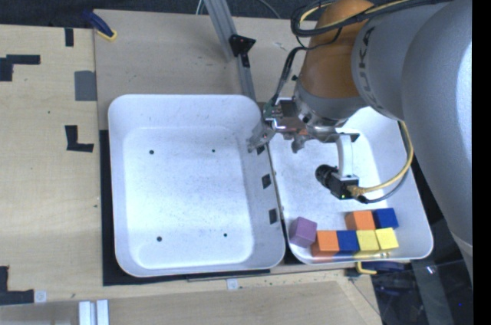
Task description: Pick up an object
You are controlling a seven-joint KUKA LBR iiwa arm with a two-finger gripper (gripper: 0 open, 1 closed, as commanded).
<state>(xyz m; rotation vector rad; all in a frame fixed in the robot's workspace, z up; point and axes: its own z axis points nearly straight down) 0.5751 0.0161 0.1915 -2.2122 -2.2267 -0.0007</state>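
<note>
Several small blocks lie along the near edge of the right bin (418, 235). A purple block (304, 230) sits at the left of the group. To its right runs a row of an orange block (327, 241), a blue block (347, 241) and a yellow block (368, 240). Another orange block (359, 221) and a blue block (385, 218) lie just behind that row. My gripper (296, 138) hangs over the far left part of the right bin, close to the wall between the bins and well behind the blocks. I see nothing in it.
The left bin (123, 162) stands beside the right one, their walls meeting at the middle. A grey metal post (219, 1) slants down to the bins' far edge. A black fitting with a yellow cable (337, 179) hangs off the arm above the right bin.
</note>
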